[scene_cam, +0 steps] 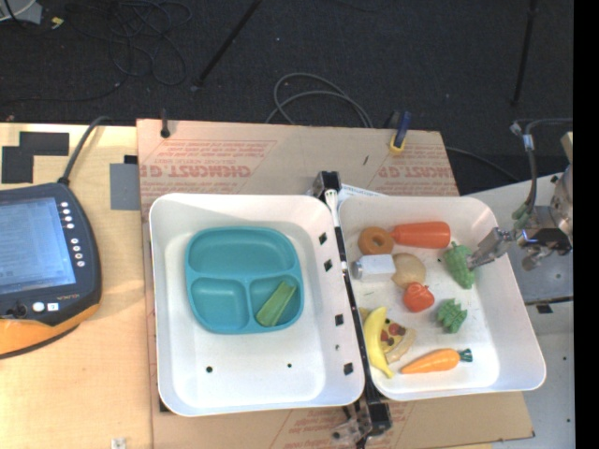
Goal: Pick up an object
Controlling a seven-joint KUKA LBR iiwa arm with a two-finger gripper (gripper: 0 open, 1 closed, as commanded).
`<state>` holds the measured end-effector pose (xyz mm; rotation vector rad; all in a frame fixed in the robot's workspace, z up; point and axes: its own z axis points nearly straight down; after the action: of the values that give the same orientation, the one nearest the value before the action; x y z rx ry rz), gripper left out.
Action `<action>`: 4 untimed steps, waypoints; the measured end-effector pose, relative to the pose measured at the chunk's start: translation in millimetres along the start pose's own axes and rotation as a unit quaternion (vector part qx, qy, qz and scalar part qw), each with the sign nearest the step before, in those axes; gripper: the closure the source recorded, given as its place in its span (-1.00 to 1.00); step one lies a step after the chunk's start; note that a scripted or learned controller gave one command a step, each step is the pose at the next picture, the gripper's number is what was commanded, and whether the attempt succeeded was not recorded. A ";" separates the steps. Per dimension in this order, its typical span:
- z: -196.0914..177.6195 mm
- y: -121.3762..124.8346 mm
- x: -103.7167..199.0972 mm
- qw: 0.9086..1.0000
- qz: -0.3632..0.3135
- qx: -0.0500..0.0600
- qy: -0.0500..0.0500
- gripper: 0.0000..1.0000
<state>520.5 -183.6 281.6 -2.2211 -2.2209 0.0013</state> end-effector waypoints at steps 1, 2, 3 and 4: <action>111.1 50.4 -27.1 1.000 0.000 0.003 0.001 -1.00; 196.2 82.3 -28.6 1.000 -0.003 0.000 0.000 -1.00; 183.9 80.6 -28.6 1.000 -0.002 0.001 0.000 1.00; 49.6 122.7 65.0 1.000 -0.005 -0.007 0.000 1.00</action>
<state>643.1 -118.6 231.8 -2.2161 -2.2383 -0.0141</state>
